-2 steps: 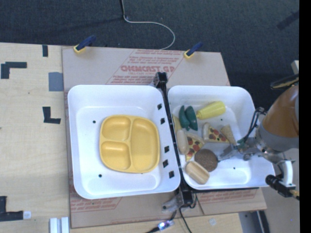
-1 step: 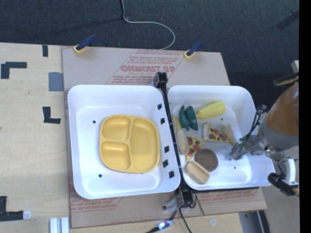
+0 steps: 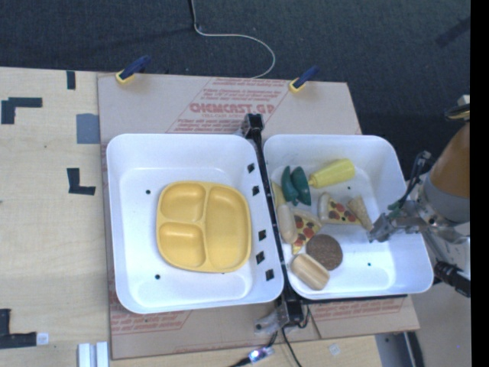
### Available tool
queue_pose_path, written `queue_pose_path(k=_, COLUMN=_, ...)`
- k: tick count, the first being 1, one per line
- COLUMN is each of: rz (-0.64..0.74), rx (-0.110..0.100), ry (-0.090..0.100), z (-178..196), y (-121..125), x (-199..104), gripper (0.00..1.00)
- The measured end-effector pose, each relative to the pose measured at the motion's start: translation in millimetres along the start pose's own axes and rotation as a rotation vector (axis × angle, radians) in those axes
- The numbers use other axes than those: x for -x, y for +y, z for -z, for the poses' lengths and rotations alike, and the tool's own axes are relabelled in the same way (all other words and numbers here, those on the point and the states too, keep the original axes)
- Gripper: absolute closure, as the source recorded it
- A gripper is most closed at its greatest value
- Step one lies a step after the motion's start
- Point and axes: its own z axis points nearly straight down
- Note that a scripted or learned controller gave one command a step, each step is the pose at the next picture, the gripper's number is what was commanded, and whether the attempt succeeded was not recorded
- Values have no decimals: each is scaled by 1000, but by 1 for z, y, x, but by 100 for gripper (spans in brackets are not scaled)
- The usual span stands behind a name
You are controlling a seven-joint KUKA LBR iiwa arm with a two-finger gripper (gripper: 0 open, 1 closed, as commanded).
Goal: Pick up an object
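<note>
Clustered in the left half of the right bin (image 3: 382,153), right of frame centre. Yellow corn cob (image 3: 332,173) uppermost, tilted, tip toward upper right. Two dark green pods (image 3: 295,185) just left of it, side by side, near upright. Pizza slice (image 3: 345,209) below the corn, lying flat, pointing right. Second pizza slice (image 3: 306,226) lower left of that, beside a pale long roll (image 3: 285,222) along the bin's left wall. Round brown patty (image 3: 325,251) below, flat. Tan hot-dog bun (image 3: 309,271) lowest, touching the patty.
</note>
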Motion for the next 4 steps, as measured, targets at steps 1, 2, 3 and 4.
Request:
queue_pose_path(k=1, rz=1, rx=3, ry=-1, z=63, y=3, x=-4, gripper=100)
queue_pose_path(k=2, rz=0, rx=0, ry=0, z=88, y=4, x=-5, gripper=100)
queue_pose_path(k=3, rz=6, rx=-1, ry=2, z=97, y=37, x=-49, gripper=100)
queue_pose_path(k=4, rz=4, rx=-3, ry=1, z=84, y=67, x=-90, gripper=100)
